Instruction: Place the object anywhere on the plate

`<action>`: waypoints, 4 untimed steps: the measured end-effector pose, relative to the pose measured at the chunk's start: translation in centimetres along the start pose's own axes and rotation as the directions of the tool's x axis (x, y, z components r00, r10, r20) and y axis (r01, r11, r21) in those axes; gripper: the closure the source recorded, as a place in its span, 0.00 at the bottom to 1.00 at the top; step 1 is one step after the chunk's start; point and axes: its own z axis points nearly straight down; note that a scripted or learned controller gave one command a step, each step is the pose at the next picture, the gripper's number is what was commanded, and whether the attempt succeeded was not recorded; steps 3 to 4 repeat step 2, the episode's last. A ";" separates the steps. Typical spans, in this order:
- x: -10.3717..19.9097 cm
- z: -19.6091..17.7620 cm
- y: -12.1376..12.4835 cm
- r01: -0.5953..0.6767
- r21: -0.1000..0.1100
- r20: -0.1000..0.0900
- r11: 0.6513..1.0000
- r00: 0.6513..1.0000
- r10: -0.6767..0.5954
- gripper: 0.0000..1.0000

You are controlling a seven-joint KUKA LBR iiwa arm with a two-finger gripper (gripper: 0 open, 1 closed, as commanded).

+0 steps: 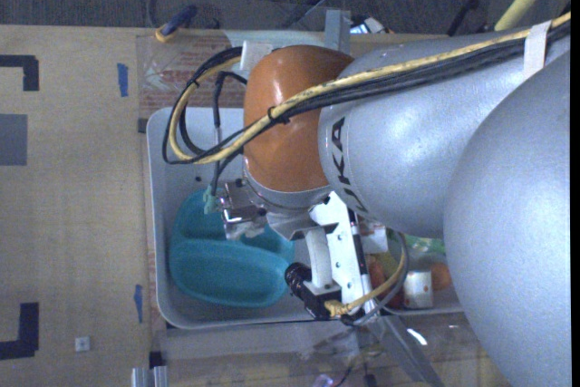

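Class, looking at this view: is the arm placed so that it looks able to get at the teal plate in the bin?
Probably yes. The arm hangs directly over the teal plate in the white bin, and nothing visible lies between them, though the wrist hides part of the plate.

We see a shiny smooth grey arm [435,149] (orange band [281,118] too), a matt teal plate [222,272], and a smooth white bin [161,195].
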 end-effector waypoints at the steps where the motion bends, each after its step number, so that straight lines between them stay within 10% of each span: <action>1: 0.0 -0.9 0.1 -0.002 0.000 -0.001 1.000 1.000 0.002 1.00; 4: 0.0 -1.9 0.1 -0.004 -0.001 -0.001 1.000 1.000 0.004 1.00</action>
